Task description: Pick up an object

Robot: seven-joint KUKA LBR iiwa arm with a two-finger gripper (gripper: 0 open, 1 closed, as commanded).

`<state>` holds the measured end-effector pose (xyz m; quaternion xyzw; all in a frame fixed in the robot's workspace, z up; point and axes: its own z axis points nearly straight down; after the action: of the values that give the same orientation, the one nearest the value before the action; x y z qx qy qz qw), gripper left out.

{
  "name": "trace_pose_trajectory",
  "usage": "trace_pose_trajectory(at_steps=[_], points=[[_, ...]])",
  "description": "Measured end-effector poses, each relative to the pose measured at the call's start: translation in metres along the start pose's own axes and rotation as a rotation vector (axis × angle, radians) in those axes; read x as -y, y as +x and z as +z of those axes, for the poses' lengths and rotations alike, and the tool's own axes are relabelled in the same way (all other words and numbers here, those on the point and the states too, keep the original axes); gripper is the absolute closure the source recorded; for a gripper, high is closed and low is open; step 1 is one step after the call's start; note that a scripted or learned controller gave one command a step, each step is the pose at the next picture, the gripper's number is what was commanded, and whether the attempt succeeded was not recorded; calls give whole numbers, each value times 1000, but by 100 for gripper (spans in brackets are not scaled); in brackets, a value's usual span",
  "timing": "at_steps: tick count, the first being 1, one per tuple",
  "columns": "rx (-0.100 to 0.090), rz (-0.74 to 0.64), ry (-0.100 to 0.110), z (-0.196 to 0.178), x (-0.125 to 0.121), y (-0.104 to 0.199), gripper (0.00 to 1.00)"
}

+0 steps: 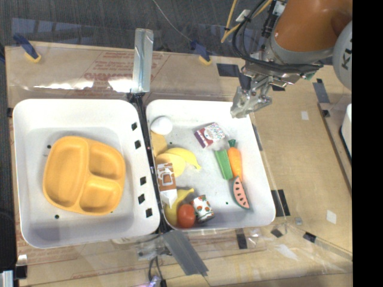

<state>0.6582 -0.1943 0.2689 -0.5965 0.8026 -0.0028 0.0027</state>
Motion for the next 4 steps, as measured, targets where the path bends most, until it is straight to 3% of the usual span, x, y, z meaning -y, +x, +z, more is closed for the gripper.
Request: trace_pose_trajectory(at_steps=[1, 2, 3, 4], points=[[2, -63, -12, 72, -16, -45, 100], [1, -342, -5, 40, 2, 12, 100], [4, -466, -12, 98, -13, -17, 100], [7, -1029, -11, 125, -13, 0, 100]])
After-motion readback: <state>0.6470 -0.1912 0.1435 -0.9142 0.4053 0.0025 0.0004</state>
